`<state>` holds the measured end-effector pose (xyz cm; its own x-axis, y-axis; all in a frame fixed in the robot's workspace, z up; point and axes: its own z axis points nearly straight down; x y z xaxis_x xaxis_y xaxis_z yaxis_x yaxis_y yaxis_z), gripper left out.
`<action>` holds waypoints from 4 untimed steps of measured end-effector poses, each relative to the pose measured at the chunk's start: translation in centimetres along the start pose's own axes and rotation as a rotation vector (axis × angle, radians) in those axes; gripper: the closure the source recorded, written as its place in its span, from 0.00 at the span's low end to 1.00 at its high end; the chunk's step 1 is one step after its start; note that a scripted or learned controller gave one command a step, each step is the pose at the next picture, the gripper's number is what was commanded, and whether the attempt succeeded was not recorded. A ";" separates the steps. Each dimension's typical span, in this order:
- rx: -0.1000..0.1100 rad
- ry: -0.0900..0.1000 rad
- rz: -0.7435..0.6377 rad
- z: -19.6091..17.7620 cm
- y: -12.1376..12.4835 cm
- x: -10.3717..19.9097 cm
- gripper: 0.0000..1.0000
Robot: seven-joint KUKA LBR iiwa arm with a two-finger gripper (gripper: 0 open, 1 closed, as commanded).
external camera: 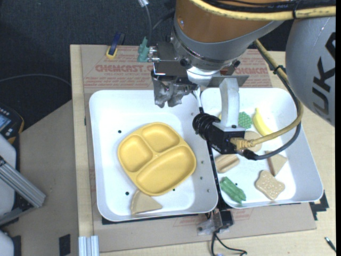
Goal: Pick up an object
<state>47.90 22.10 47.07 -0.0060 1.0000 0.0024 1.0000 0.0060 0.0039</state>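
Observation:
My gripper [170, 96] hangs over the far right corner of the left bin [98, 143], above bare white floor, and I see nothing in it. A yellow divided plate [157, 156] lies in the middle of that bin, in front of the gripper and a little to its left. A tan wedge [144, 201] sticks out from under the plate's near edge. In the right bin [309, 180] lie a banana [261, 122], a green textured piece [244, 120], a green pickle [233, 189], a slice of toast [269, 185] and a tan bread wedge [277, 164].
The arm's big orange and grey body fills the top right and hides the far part of the right bin. A black cable bundle [213, 132] and a yellow hose [277, 132] hang over the wall between the bins. Small tools [114, 45] lie on the board behind.

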 end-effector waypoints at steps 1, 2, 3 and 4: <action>-0.004 0.001 0.004 -5.0 0.1 0.4 1.00; 0.017 -0.009 0.011 6.7 -0.1 -3.1 1.00; 0.019 -0.008 0.004 19.8 -0.3 0.4 1.00; 0.009 -0.006 0.012 27.9 7.9 -2.7 1.00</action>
